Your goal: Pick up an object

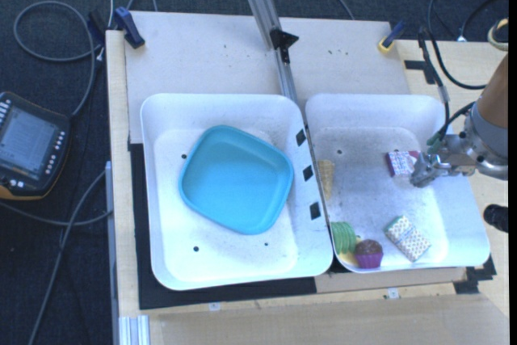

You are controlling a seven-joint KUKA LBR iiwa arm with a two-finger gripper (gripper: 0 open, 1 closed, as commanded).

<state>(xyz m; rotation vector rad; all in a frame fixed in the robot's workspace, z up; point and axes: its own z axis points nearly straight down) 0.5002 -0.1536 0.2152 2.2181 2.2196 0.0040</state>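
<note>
The arm [493,121] reaches in from the right, its wrist bent low over the right bin [452,232], and the gripper [422,173] hangs just above the bin floor, though I cannot tell how its jaws stand. A small pink and white packet [399,163] lies touching the gripper's left side. The left bin [161,174] holds a blue plate [236,178].

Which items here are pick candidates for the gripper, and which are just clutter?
Job:
- gripper, low in the right bin
- pink-and-white packet right beside it
- patterned packet
- purple cupcake-like toy
- green toy
- pale yellow item

Lying about:
- blue plate in the left bin
- teach pendant
- cables
</note>
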